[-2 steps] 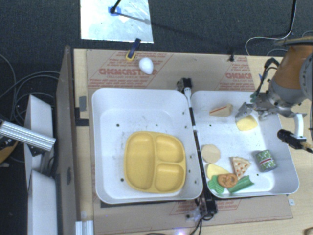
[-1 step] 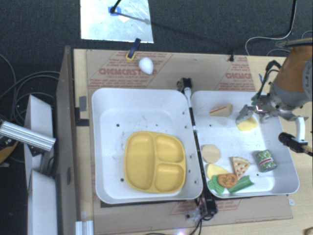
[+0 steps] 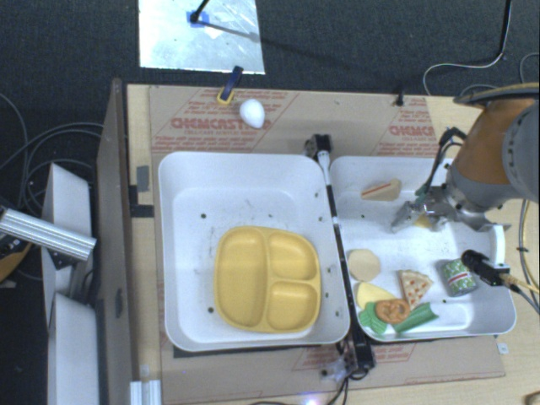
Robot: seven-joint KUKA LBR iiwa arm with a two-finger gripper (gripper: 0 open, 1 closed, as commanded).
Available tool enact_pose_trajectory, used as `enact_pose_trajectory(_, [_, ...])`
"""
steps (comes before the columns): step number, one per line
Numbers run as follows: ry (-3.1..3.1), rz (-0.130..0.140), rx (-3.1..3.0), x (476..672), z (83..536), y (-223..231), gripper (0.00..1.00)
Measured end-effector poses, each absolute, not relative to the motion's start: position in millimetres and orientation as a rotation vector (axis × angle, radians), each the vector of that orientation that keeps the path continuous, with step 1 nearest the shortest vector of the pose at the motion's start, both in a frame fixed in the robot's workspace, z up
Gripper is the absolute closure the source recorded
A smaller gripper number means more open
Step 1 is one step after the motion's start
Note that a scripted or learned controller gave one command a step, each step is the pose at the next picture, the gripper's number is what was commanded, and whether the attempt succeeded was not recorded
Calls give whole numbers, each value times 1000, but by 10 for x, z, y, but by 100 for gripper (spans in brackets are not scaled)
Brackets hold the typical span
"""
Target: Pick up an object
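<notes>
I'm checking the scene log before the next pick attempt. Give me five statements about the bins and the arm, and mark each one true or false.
1. The yellow divided plate lies in the left bin. True.
2. The white egg lies in the right bin. False: it sits on the cardboard behind the bins.
3. The pizza slice lies in the right bin. True.
4. The gripper hangs over the left bin. False: it is over the right bin, near its back half.
5. The small green can rests on the yellow plate. False: it is in the right bin, beside the pizza slice.
</notes>
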State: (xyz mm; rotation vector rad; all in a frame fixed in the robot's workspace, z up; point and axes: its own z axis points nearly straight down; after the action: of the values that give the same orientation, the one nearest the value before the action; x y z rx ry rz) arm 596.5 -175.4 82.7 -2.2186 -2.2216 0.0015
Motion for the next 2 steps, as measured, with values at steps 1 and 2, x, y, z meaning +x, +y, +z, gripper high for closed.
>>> enact_pose_trajectory(1, [-2227, -5, -2221, 5990, 956, -1763, 100])
enact_pose_trajectory(2, [-2227, -4, -2221, 5988, 951, -1762, 0])
